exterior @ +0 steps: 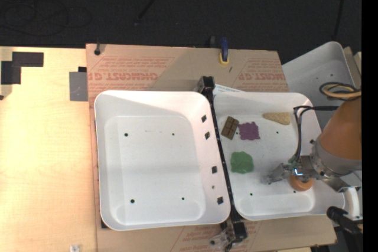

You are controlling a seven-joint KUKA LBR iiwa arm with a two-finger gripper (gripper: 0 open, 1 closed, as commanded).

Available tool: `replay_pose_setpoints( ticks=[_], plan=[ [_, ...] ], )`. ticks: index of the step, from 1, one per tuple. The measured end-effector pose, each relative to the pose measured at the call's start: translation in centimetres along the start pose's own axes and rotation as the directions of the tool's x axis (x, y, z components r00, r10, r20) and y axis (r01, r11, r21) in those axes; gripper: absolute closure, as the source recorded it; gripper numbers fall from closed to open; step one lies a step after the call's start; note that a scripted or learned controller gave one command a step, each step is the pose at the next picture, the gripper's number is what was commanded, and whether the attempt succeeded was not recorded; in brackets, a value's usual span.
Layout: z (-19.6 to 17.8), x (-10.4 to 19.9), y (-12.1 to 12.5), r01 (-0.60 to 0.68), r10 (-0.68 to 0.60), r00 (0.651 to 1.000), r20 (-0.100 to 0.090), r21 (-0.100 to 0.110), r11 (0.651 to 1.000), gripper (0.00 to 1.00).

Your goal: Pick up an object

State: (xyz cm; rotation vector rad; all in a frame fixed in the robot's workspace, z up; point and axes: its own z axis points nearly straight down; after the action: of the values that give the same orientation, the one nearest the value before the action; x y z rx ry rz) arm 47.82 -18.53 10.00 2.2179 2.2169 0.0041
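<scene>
The arm (345,141) reaches in from the right over the right bin (260,209). The gripper (293,173) is low in that bin's near right part, directly beside a small orange object (302,183). Finger state: cannot tell; the fingers are too small and blurred to read.

Other contents of the right bin:
- green object (241,162), near the centre;
- purple object (248,131), farther back;
- brown block (229,126), just left of the purple object;
- tan piece (277,118), at the far side.

The left bin (106,156) adjoins the right bin.
</scene>
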Motion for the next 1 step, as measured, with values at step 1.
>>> replay_pose_setpoints(
  ticks=[1],
  plan=[
    [-0.93, -0.33, -0.06, -0.006, 0.006, 1.0, 0.004, 0.0, 1.0, 1.0]
  ],
)
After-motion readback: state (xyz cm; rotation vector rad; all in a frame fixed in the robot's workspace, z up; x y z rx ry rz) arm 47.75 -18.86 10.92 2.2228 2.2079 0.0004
